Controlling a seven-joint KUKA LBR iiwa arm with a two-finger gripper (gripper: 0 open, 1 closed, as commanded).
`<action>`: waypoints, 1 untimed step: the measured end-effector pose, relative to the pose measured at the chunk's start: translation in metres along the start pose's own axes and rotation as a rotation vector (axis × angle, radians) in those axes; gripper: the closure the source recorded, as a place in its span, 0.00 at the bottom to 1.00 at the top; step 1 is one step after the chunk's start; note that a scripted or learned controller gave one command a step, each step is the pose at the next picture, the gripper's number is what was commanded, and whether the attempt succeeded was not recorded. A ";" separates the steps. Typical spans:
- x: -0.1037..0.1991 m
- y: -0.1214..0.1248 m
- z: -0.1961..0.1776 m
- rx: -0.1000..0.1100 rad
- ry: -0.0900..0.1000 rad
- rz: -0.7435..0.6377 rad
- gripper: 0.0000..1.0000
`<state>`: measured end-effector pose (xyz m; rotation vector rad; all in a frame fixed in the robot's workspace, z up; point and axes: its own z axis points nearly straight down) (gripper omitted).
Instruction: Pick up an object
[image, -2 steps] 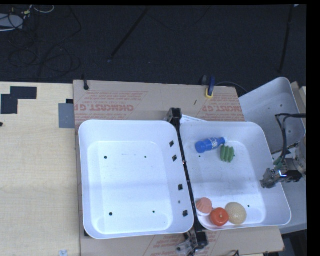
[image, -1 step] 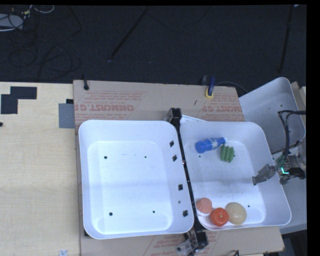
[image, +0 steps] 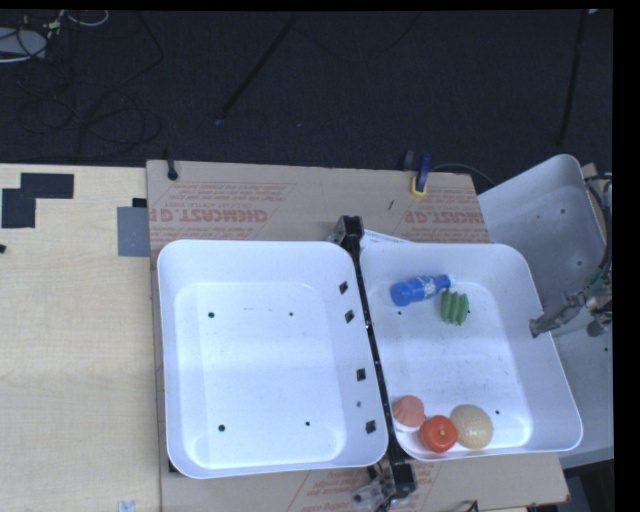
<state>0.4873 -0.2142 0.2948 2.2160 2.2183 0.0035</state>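
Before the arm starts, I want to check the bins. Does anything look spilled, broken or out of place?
Nothing looks spilled or damaged. In the right bin, the blue bottle lies on its side next to a green object. Three round items, pink, red and cream, huddle in its near corner.

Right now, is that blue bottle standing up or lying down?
Lying down. The blue bottle rests on its side on the floor of the right bin, its long body stretched sideways, beside a green object.
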 end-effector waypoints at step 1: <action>-0.001 -0.001 -0.005 0.009 0.003 0.003 1.00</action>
